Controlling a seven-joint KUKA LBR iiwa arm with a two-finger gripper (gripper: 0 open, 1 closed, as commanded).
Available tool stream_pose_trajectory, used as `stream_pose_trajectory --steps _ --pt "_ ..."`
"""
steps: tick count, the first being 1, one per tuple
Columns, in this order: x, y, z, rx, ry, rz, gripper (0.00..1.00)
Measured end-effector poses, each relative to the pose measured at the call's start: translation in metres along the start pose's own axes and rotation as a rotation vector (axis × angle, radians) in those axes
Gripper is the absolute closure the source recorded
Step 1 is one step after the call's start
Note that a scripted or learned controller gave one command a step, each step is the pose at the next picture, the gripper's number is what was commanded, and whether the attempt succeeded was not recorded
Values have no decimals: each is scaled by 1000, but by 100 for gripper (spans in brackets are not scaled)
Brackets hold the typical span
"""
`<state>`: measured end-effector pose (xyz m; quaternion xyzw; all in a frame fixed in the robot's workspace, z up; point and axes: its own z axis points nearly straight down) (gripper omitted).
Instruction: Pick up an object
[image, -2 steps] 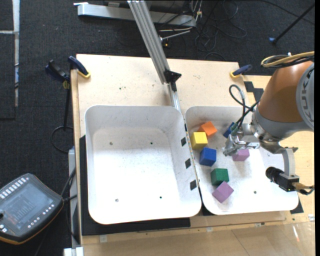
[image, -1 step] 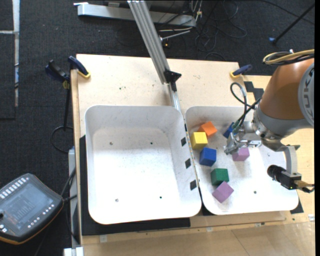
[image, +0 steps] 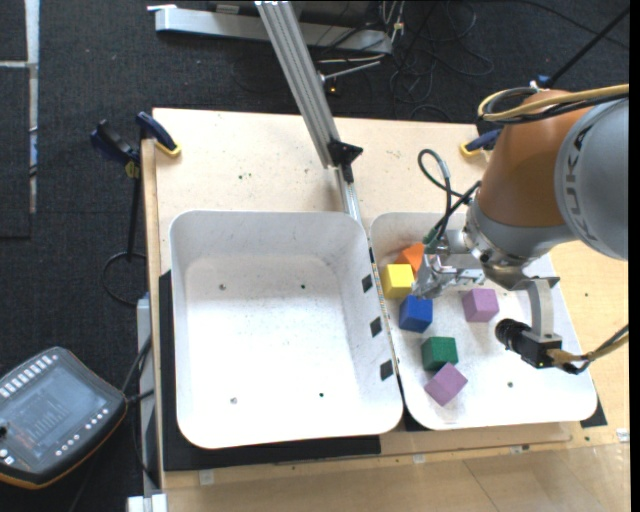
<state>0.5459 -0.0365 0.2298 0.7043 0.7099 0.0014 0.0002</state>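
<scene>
Several small blocks lie in the right bin (image: 560, 400). An orange block (image: 413, 254) and a yellow block (image: 398, 279) sit near its left wall. Below them are a blue block (image: 416, 314), a green block (image: 439, 352) and a purple block (image: 446, 383). A lilac block (image: 480, 304) lies further right. My gripper (image: 432, 277) hangs low over the bin, just right of the yellow block and right above the blue one. The arm's body hides the bin's far right corner.
The left bin (image: 200, 240) stands beside the right one; their walls meet at the middle. A slanted metal bar (image: 305, 85) runs down to the bins' shared far corner. Clamps (image: 150, 135) sit at the bench's back left, a pendant (image: 50, 405) at lower left.
</scene>
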Motion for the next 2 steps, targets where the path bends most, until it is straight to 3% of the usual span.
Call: stream_pose_trajectory --steps 2 --pt "99 8 -13 1 0 -1 100"
